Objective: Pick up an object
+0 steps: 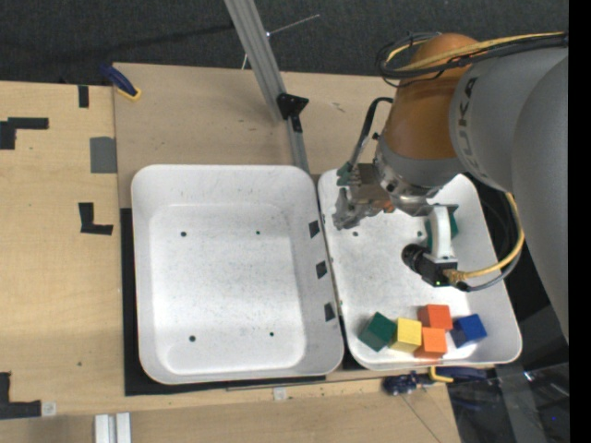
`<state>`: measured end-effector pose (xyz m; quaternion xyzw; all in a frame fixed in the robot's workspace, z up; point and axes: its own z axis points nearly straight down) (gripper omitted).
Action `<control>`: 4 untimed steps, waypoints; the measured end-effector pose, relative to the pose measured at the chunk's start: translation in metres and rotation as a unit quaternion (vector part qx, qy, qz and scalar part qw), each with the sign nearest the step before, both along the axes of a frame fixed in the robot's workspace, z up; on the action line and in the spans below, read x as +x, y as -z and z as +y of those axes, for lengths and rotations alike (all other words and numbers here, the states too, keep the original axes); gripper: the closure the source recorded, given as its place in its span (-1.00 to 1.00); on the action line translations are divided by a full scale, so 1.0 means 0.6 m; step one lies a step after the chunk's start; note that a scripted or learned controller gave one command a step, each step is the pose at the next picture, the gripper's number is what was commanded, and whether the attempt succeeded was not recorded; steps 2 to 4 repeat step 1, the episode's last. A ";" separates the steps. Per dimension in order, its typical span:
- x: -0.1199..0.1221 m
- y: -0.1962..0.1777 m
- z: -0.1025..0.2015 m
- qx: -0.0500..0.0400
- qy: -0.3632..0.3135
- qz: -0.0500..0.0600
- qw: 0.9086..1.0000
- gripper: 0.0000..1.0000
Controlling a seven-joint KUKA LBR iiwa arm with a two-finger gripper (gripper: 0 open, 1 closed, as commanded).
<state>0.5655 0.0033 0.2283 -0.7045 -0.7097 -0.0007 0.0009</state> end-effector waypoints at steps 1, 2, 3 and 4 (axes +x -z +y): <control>0.022 0.011 0.094 -0.001 0.000 0.001 1.000 1.00; 0.022 0.011 0.094 -0.001 0.000 0.001 1.000 1.00; 0.022 0.011 0.094 -0.001 0.000 0.001 1.000 1.00; 0.022 0.011 0.094 -0.001 0.000 0.001 1.000 1.00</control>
